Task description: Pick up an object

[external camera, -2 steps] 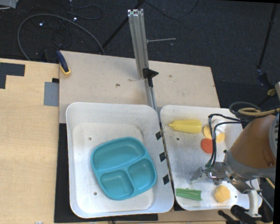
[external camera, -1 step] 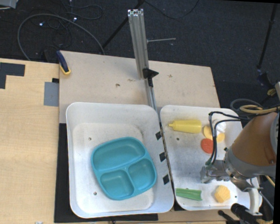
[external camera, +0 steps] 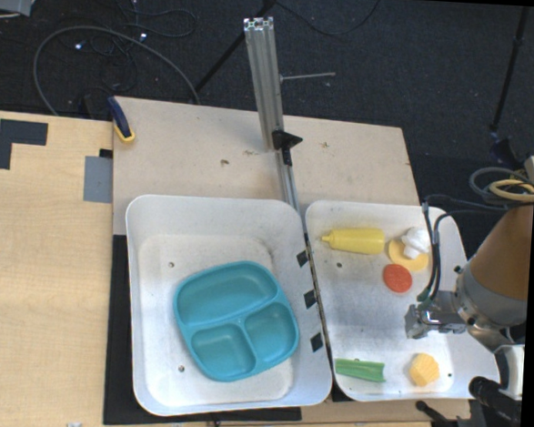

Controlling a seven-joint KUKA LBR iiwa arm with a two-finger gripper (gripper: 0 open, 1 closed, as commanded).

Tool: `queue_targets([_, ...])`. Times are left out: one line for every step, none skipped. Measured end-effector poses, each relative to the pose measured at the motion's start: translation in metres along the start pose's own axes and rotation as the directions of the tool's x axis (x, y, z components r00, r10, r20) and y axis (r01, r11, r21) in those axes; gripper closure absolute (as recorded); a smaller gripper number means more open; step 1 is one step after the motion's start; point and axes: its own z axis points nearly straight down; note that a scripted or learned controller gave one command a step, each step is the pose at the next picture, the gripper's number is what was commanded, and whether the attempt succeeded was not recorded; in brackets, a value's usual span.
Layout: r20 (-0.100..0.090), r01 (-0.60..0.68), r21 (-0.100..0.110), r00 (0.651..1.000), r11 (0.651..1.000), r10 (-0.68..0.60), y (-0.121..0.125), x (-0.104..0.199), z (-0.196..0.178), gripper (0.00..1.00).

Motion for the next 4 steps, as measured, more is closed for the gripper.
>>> queue_targets([0.0,0.002,-0.001,1.0,1.0,-0.002,-0.003,0.001,-0.062,1.0])
queue_targets([-0.001,0.002,0.002,1.0,1.0,-0.002,-0.002,0.001,-0.083,1.0])
queue_targets([-0.003,0.006,0.004,1.0,1.0,-0.006,0.013,0.06,-0.085,1.0])
queue_targets([-0.003,0.004,0.006,1.0,1.0,-0.004,0.013,0.107,-0.081,1.0])
